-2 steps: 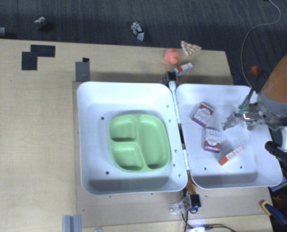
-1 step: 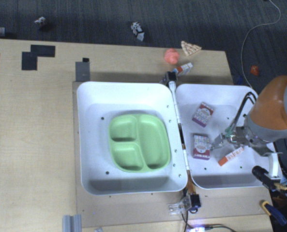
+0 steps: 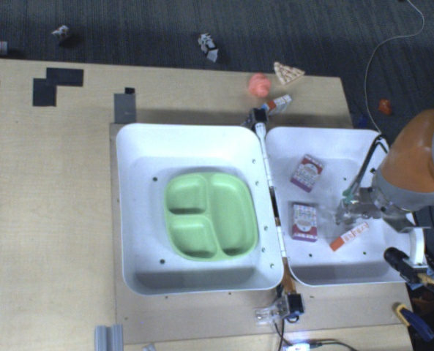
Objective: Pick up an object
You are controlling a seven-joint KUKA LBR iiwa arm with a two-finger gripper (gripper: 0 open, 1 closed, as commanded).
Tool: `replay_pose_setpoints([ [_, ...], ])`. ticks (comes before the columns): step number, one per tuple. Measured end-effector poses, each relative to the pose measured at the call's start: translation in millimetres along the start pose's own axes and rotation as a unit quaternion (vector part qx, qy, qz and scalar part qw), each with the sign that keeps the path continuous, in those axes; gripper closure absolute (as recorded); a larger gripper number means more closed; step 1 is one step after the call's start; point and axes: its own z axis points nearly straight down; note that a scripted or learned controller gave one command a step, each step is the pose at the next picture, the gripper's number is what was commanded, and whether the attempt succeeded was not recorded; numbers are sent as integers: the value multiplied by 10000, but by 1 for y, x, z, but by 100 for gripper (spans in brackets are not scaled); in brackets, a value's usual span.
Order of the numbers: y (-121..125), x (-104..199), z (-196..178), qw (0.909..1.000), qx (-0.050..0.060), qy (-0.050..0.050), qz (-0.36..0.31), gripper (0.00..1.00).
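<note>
camera view looks down at a slant on two white bins set side by side on a wooden bench. the left bin holds a green divided tray, lying flat near its middle. the right bin holds the loose things: one small red-and-white packet toward the far side, a second packet like it nearer the wall between the bins, and an orange-and-white tube lying on the bin floor toward the near right.

the arm reaches in from the right, its orange band above the wrist, and the gripper is low inside the right bin, just above and beside the tube and near the second packet. the gripper is small and blurred here, so i cannot tell how wide it stands, and nothing can be seen caught in it.

as a judgement, the task is not yet done: all three things lie on the bin floor, none lifted. the approach looks mostly made, with the tube or the nearer packet the likely target. what is left is the close, the lift clear of the bin, and proof that the thing comes up with it.
</note>
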Motion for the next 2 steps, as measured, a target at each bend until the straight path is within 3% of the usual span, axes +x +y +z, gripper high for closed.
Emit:
replay_pose_setpoints([
  [1,84,-21,-57,10000,51,12,-11,100],
  [2,83,-21,-57,10000,56,14,-13,0],
])
